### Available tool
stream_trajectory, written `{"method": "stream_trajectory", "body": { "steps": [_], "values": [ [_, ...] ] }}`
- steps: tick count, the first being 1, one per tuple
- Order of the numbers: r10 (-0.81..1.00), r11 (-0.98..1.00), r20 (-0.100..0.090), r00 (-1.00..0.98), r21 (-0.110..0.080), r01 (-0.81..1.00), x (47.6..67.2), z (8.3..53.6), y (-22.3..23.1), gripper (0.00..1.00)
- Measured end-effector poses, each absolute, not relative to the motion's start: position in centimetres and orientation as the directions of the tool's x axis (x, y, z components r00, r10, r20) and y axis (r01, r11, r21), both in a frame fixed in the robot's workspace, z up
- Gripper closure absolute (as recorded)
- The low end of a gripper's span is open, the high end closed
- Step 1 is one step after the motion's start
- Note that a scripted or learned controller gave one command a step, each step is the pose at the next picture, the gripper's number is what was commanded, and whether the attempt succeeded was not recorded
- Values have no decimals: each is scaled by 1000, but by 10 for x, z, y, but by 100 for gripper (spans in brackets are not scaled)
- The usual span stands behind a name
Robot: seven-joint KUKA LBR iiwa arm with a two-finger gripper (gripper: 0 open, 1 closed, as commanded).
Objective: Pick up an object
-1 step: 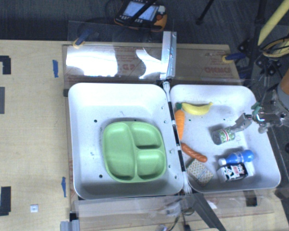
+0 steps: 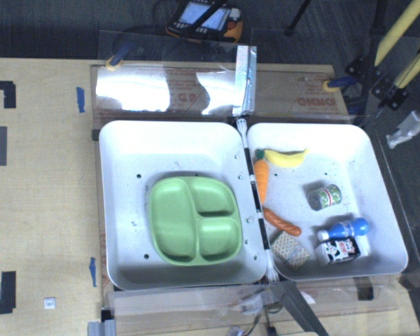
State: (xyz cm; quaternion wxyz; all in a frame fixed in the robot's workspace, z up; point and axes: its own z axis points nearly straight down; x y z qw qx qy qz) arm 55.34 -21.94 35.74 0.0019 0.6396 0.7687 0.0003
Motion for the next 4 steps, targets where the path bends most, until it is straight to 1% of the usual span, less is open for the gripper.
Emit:
{"method": "stream_trajectory", "body": {
  "steps": [1, 2, 3, 4],
  "values": [
    [968, 251, -1, -251, 2, 968, 552, 205, -223, 0],
    [924, 383, 0, -383, 1, 924, 558, 133, -182, 0],
    [929, 369, -5, -369, 7, 929, 558, 87, -165, 0],
    [931, 366, -6, -366, 10, 931, 558, 98, -166, 100]
  ]
}}
